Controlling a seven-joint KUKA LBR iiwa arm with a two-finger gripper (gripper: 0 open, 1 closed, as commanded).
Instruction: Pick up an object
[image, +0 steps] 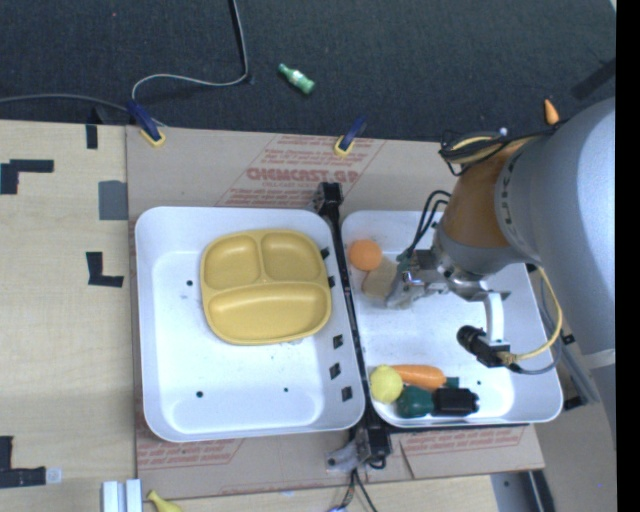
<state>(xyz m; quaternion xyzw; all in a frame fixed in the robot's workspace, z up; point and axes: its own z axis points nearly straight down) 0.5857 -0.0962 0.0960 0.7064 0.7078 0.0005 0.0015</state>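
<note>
The right bin (520, 400) holds an orange ball (365, 254) near its far left corner. A pale beige block (378, 287) lies just in front of the ball. Along the near wall sit a yellow lemon (386, 382), an orange carrot (422, 376), a dark green piece (414, 402) and a black object (455, 402). My gripper (405, 290) hangs low over the far middle of the right bin, right beside the beige block. The wrist hides the fingertips.
The left bin (170, 400) carries a yellow divided plate (266, 284). A black divider clamp (335, 260) runs between the bins. The grey arm with its orange band (480, 205) and cables covers the right bin's far right. A green item (297, 78) lies beyond the bench.
</note>
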